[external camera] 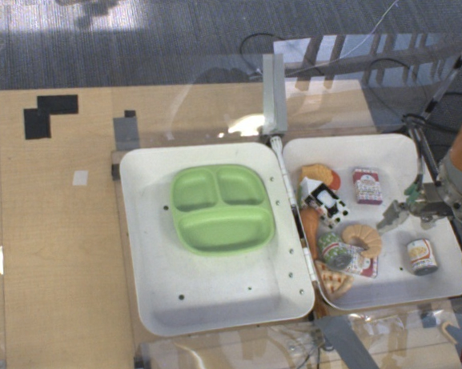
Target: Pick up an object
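Nearest the camera: pizza slice [334,279], just nearer-left of the bagel [362,239], against the near wall of the right bin [445,285]. Small tin can [420,255] upright, right of the bagel and a bit nearer, standing apart. Round green-topped tub [335,251] touching the bagel's left side. Gripper [402,213] right of the bagel, slightly farther, above bare bin floor. Open or shut: can't tell. Nothing seen in its grasp, so all pickable items lie in the bin. Black-and-white toy [329,202] far-left of the bagel. Small red box [367,185] straight beyond the bagel, apart. Bread roll [320,176] farthest, beyond the toy. Green divided plate [221,209] well left of the bagel, in the left bin [157,307].
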Robot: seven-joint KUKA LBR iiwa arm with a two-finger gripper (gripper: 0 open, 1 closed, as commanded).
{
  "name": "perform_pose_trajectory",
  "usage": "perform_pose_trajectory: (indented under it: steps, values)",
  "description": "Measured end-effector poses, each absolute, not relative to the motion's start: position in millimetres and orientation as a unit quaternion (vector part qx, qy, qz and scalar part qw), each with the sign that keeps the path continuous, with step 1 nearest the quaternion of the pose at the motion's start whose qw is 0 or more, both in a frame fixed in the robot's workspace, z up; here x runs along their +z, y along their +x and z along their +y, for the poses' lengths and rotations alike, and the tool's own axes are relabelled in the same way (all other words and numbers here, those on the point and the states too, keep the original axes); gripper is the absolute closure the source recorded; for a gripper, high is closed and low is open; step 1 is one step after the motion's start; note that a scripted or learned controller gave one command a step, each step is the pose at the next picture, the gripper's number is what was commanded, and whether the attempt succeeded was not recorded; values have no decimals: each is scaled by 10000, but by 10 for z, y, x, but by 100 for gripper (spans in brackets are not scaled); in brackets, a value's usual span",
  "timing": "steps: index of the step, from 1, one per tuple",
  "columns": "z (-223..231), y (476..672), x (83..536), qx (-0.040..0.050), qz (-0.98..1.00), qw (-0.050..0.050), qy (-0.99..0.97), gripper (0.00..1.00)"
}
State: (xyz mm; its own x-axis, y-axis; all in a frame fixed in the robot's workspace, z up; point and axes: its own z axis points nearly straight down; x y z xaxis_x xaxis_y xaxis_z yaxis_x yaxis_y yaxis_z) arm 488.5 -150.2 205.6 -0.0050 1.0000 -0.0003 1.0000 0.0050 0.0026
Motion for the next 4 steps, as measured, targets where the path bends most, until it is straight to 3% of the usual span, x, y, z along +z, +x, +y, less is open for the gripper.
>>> perform_pose_trajectory:
  steps: [1,2,3,4]
  values:
    - [-1472,5234,955,19,6323,13,7747,0]
    - [-1400,5899,894,40,6634,52,7483,0]
    - [-1492,6626,869,17,6548,27,7558,0]
    - [-1490,6630,1004,-1,6580,21,7530,100]
